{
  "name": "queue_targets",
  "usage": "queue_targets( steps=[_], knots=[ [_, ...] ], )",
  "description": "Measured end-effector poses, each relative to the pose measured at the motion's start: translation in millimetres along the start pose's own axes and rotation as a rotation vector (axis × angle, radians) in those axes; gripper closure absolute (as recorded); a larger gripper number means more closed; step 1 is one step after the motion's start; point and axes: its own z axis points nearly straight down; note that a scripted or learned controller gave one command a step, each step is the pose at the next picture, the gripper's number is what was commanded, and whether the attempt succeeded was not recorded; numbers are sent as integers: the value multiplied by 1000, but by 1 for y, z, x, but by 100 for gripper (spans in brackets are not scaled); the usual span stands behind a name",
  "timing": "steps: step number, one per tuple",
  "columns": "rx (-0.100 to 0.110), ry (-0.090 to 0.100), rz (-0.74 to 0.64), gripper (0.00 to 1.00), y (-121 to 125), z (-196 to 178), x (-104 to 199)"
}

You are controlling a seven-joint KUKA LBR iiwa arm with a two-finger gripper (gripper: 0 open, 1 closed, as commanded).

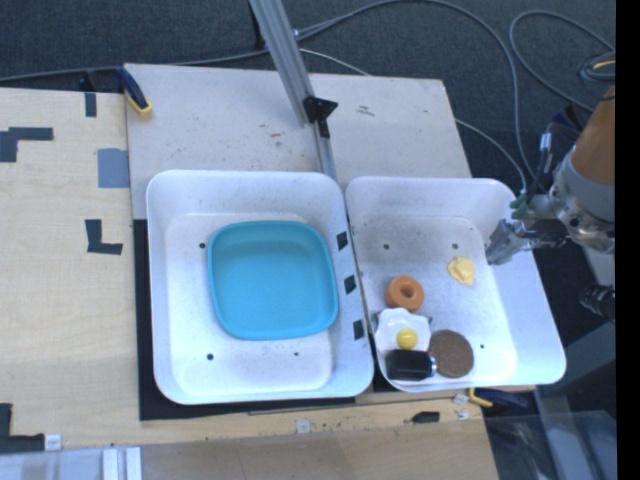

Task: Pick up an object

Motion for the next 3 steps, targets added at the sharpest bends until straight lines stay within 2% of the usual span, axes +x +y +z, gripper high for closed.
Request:
queue_targets(
  steps=[1,2,3],
  knots=[
    [5,1,-3,100,12,11,47],
    [4,2,-4,100,29,10,88],
    [4,2,-5,100,51,6,141]
  ],
)
